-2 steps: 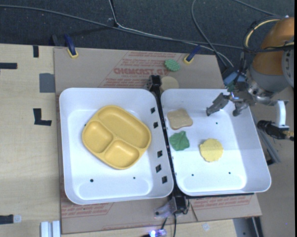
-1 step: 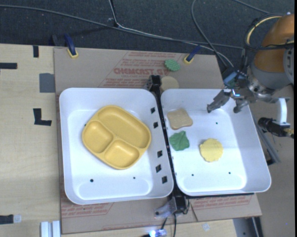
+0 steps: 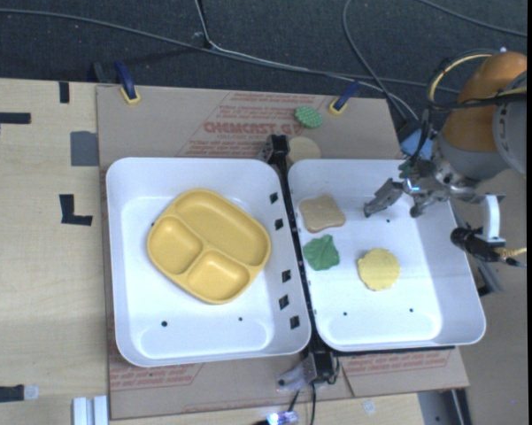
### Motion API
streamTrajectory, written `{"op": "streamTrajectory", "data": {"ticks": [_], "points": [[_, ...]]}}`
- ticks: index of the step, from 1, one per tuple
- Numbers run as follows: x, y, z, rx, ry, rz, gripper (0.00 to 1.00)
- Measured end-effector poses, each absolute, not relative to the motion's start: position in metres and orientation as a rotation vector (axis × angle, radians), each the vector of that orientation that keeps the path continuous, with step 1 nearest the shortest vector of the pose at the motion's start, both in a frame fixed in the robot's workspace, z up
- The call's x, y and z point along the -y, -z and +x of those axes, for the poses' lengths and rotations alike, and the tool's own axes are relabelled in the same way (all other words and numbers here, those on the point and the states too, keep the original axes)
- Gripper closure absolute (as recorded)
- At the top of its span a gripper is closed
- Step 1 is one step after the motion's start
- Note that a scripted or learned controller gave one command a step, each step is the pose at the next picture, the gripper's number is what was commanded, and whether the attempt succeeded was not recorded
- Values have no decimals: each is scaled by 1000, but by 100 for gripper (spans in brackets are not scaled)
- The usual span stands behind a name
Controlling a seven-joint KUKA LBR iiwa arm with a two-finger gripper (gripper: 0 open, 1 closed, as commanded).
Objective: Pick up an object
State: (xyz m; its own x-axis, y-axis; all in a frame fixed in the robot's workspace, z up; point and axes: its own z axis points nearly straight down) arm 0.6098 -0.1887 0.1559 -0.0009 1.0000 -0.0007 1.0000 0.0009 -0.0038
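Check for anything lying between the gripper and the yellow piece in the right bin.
Nothing visible stands between them. The gripper hangs over the right bin, and the yellow piece lies below it in the picture with bare white floor between. The tan piece and green piece lie off to the left.

Take the yellow round piece (image 3: 378, 268) in the right bin (image 3: 460, 321) as your landmark. Right of it and below it you have bare white floor up to the bin walls. To its left the green piece (image 3: 321, 253) lies near, and up-left of it sits the tan piece (image 3: 322, 212), with narrow lanes between. The black divider (image 3: 292, 255) bars the way further left. Beyond it the yellow compartment tray (image 3: 210, 245) fills the left bin's (image 3: 133, 326) middle.
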Motion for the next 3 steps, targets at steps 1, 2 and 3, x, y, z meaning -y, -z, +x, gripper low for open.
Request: {"op": "streamTrajectory", "data": {"ticks": [1,2,3], "points": [[198,-105,607,2221,-6,-2218,0],[197,-85,607,2225,-3,-2220,0],[198,-97,609,2229,-1,-2223,100]]}}
